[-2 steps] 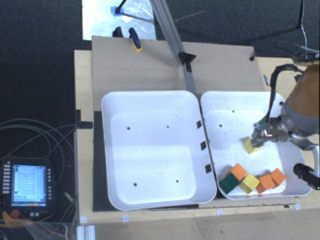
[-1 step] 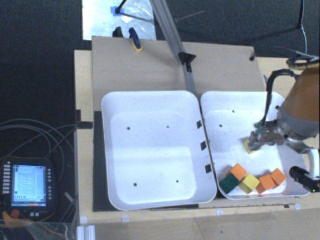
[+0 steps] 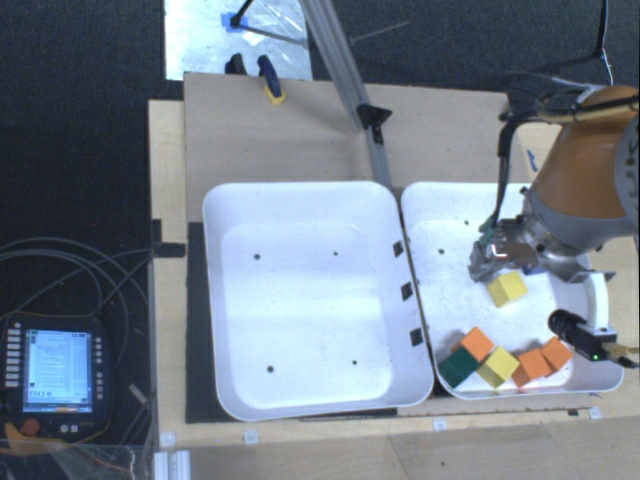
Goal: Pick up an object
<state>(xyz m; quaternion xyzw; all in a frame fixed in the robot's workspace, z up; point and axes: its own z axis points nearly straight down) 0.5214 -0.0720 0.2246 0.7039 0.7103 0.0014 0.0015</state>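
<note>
The tool (image 3: 503, 255) hangs in the right bin (image 3: 440, 218) just above a yellow cube (image 3: 508, 288) — grip unclear. More blocks (image 3: 500, 360) cluster along that bin's near edge.

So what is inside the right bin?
The right bin holds a lone yellow block and a cluster of blocks. The arm covers its far right part.

Dark speckled carpet floor (image 3: 80, 118) around a pale wooden worktop (image 3: 290, 133). Black cables (image 3: 90, 278) and a grey screened handheld control pendant (image 3: 55, 373) at lower left; shiny foil sheet (image 3: 205, 23) at top.
</note>
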